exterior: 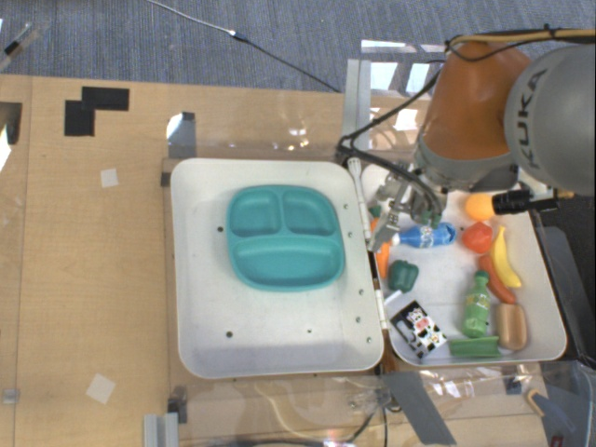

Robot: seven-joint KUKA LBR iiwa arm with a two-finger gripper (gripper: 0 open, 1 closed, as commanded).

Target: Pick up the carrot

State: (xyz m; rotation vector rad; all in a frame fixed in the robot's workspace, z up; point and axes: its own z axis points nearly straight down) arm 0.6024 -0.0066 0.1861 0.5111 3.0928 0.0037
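We find the end effector (pixel 389 220) low over the right bin's (pixel 549 338) left edge. The carrot (pixel 383 257) lies just beneath. We cannot tell its grip state.

We see a glossy teal plastic plate (pixel 284 237) in a smooth white bin (pixel 200 277) on a matt wooden bench (pixel 84 277).

A robotics lab, plainly: a KUKA arm (pixel 521 110) leans over a plywood bench (pixel 84 277) marked with black tape. Two white bins (pixel 200 343) sit framed in clear acrylic, cables trailing across blue-grey carpet (pixel 186 17).
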